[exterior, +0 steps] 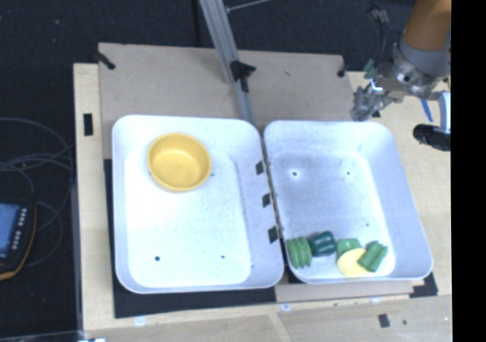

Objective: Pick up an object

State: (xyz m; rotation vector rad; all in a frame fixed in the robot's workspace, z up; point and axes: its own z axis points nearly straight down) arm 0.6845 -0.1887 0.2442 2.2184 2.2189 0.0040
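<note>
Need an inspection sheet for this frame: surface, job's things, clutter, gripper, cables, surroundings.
Surface: bench bears left bin and right bin, side by side.
Job's things: yellow bowl in left bin's far corner; green pieces and a yellow piece clustered at right bin's near edge.
Clutter: nothing seen.
Gripper: gripper above right bin's far right corner, holding nothing visible.
Cables: cables left of bench.
Surroundings: handheld screen at left; metal pole behind the bins.

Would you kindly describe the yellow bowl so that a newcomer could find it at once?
Look at the left white bin. In its far-left corner sits the yellow bowl, round and open side up. It lies alone there; the small green pieces cluster in the other bin's near edge.
</note>
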